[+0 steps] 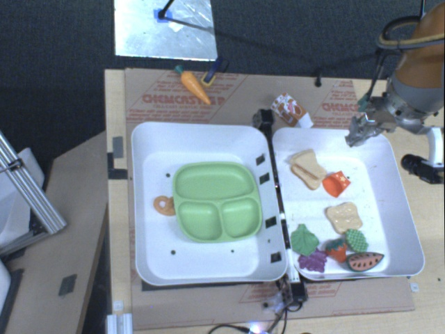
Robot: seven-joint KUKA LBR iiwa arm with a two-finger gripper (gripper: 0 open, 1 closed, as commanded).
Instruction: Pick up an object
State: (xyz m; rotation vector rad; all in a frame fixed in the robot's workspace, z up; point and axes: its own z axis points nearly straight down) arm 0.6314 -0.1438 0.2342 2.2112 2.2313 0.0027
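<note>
We see the gripper over the right bin's far rim; its grip state we cannot tell

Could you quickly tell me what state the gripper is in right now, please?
Gripper: cannot be told whether open or closed; it hangs over the far right corner of the right bin, with nothing seen held in it.

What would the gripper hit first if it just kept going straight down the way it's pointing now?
Most likely the bare white floor of the right bin near its far corner. The gripper points down there, short of the bread slice and orange piece. Depth is uncertain.
</note>
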